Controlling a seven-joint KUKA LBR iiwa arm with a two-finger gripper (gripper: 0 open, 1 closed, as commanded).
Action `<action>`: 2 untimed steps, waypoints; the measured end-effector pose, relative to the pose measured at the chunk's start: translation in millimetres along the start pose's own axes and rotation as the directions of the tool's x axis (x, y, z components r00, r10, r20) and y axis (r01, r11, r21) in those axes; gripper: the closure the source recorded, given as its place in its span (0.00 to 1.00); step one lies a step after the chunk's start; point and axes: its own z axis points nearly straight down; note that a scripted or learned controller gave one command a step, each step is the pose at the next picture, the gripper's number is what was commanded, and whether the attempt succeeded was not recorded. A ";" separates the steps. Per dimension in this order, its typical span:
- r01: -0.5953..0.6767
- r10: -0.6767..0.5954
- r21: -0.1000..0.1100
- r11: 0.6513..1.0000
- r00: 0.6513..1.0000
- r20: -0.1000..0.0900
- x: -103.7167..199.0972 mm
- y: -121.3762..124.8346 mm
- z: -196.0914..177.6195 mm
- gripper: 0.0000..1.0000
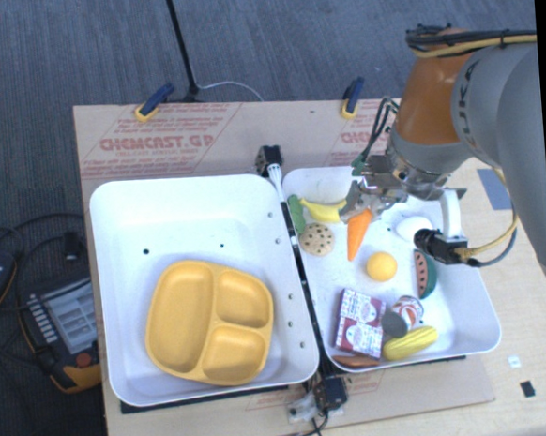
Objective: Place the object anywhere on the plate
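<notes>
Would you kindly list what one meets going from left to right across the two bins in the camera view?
Yellow plate → cookie → carrot → orange ball → watermelon slice.

Orange carrot (pixel 356 235) tilted in right bin; yellow plate (pixel 209 321) left.

Arm over the right side, wrist down

The grey arm (pixel 504 100) comes in from the right and bends downward, its orange band (pixel 428 97) sitting above the wrist. The gripper (pixel 370 195) hangs low at the end, and its fingers are too unclear to judge.
</notes>
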 end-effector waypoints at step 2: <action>0.425 -0.425 -0.007 0.905 0.905 0.007 -11.7 10.4 -34.1 1.00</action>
